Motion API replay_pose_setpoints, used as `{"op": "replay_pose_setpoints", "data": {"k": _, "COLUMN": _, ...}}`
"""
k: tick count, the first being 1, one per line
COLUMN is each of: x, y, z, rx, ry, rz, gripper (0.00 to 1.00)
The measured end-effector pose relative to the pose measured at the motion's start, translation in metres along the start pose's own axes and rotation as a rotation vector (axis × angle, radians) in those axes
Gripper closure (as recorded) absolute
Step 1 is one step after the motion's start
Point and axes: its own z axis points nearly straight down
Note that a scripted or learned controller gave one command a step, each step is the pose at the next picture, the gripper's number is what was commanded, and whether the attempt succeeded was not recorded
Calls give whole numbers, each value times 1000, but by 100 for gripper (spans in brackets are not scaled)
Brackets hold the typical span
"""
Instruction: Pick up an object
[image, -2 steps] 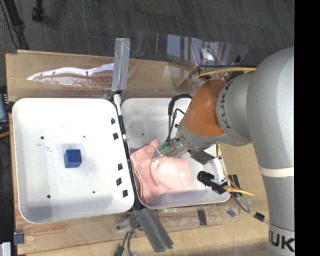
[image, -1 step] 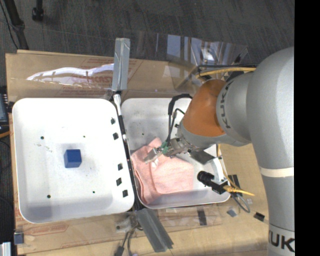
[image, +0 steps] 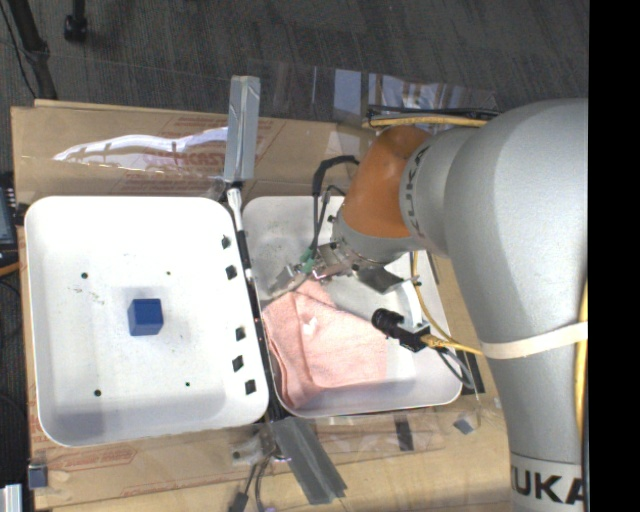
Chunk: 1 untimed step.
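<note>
A small blue cube (image: 146, 316) sits alone in the left bin (image: 60, 230), a little left of its middle. A pink cloth (image: 330, 340) lies crumpled over the floor of the right bin (image: 262, 222). The arm, with its orange band, reaches down into the right bin from the right. My gripper (image: 305, 268) is low in that bin, at the upper left edge of the pink cloth, with a bit of green showing by it. The wrist hides the fingers.
A grey divider with black clips (image: 240, 300) runs between the two bins. A black cable plug (image: 398, 328) hangs over the cloth's right side. Cardboard (image: 130, 140) lies under the bins. The arm's large grey body covers the right bin's far right side.
</note>
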Motion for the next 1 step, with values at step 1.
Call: {"op": "replay_pose_setpoints", "data": {"k": 1, "x": -12, "y": -79, "z": 1, "rx": -1, "ry": 1, "rz": -64, "gripper": 0}}
